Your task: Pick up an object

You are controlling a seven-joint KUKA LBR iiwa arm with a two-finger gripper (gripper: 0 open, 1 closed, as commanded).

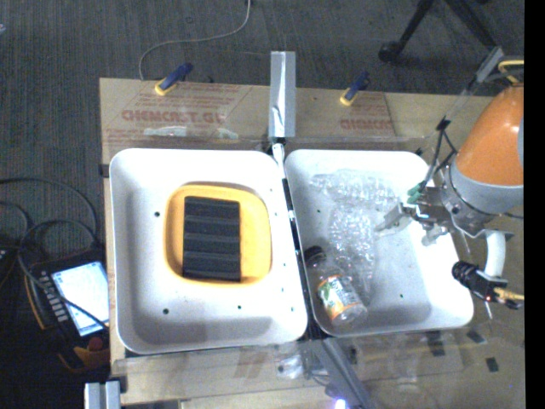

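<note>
- At the far left, on the floor beside the counter, a small screen device (pixel 75 294) lies lit, with dark cables curling around it.
- The counter (pixel 213 113) carries two shallow white bins side by side; two blue-and-yellow clamps (pixel 173 78) sit along its far edge.
- The left bin (pixel 136 254) holds a yellow tray-like object (pixel 260 228) with a black ribbed block (pixel 211 239) lying flat in its middle, near the bin's centre.
- A metal upright (pixel 282 92) stands at the far edge, where the two bins meet.
- The right bin (pixel 409 292) holds a clear plastic bottle (pixel 345 228), crumpled, lying along the bin's left half, from the far side toward the near edge.
- The bottle's dark cap (pixel 313 253) lies close to the dividing wall, and its orange-and-green label (pixel 335 294) is near the bin's front edge.
- The tool (pixel 417 211) hangs over the right edge of the right bin, beside the bottle's upper part and apart from it; whether it is released or clenched cannot be told.
- The arm's orange band (pixel 494 139) and grey wrist rise at the right.
</note>
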